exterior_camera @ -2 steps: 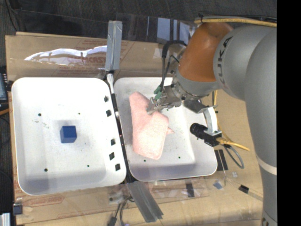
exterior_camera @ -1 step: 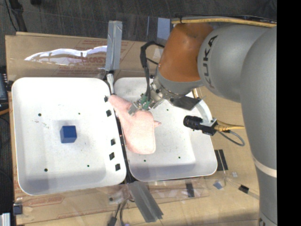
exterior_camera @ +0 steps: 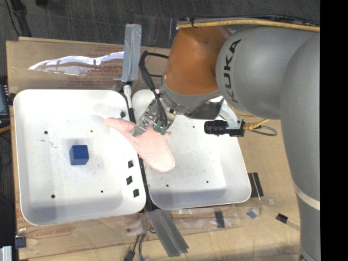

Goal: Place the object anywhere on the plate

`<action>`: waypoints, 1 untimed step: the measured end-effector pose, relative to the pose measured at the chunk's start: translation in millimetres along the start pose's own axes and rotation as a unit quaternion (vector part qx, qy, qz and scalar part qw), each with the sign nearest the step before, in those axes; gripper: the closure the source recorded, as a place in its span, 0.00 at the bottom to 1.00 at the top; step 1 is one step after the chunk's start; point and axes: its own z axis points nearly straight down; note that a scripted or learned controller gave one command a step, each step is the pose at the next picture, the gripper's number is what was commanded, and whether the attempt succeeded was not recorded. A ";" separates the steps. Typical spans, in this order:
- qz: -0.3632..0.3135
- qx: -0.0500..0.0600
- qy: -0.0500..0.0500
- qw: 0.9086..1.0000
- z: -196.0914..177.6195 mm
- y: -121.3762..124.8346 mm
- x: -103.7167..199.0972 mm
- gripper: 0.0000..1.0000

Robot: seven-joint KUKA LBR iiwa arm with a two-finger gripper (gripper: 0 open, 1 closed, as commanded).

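Note:
A small blue cube [exterior_camera: 79, 154] sits on the floor of the left bin [exterior_camera: 32, 118], left of its middle. A flat pink plate [exterior_camera: 155, 148] lies slantwise across the ridge where the two bins meet, with one narrow end reaching into the left bin and its broad end over the right bin [exterior_camera: 217, 167]. My gripper [exterior_camera: 148, 122] comes down from the orange-banded wrist [exterior_camera: 190, 64] and meets the plate's upper edge near its middle. The cube lies well to the left of the gripper, apart from it and from the plate.
The arm's grey body fills the upper right and overhangs the back of the right bin. A black cable and a grey taped post [exterior_camera: 130, 53] stand behind the bins' shared ridge. Cardboard and tape strips line the bench in front.

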 end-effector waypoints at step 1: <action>-0.201 -0.001 -0.002 0.979 -9.7 45.2 20.2 1.00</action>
